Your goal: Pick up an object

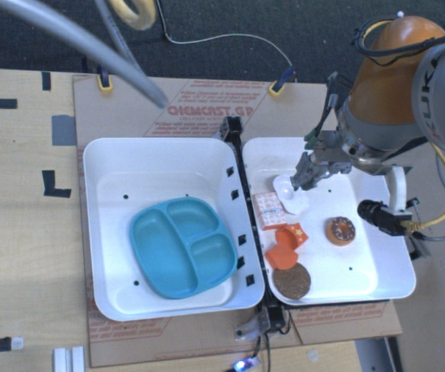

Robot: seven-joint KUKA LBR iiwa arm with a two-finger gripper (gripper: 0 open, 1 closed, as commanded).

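Note:
My gripper (304, 178) hangs over the upper left part of the right bin (377, 289), just above a small white object (291, 194) that lies on the bin floor. Beside that object sits a pink-and-white patterned packet (268, 209). Lower down are an orange piece (288, 240) with a red-orange round piece (283, 258) under it, a brown round cookie-like disc (292, 281), and a glazed donut (340, 230) to the right. Nothing shows between the fingers.
The left bin (102, 177) holds a blue divided plate (184, 245). A black divider strip (239, 208) runs between the bins. A black fixture (381, 215) juts over the right bin's right side. A grey pole (67, 29) crosses the top left.

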